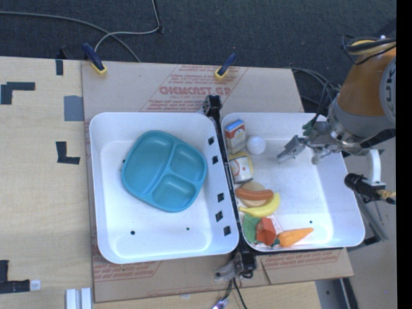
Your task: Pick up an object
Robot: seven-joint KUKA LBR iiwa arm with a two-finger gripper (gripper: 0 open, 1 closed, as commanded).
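We see the gripper (308, 148) hovering above the right bin (335, 205), at about two o'clock of that bin's floor, with its fingers spread apart and nothing between them. One finger (290, 149) reaches toward nine o'clock, the other (320, 154) sits nearer the wrist. Behind it, toward three o'clock, the grey arm (368, 89) with its orange band leaves the view.

Working outward, the nearest object is a small white ball (256, 145), lying near the fingertip on its nine o'clock side but apart from it. Just beyond the ball, at ten o'clock, stands a small carton (235, 132), and below that, against the bin's left wall, a second little box (241, 168). Further toward seven o'clock we find a hot dog (253, 194) touching a banana (264, 206), then a red and green toy piece (259, 230) and a carrot (295, 236) near the bin's six o'clock rim. All of them crowd the left side of this bin.

The left bin (112, 237) holds a blue divided plate (164, 170), well apart from the gripper.

We judge the task barely begun: nothing is grasped or lifted. What is left is choosing a target, likely the ball, descending, closing on it and raising it.
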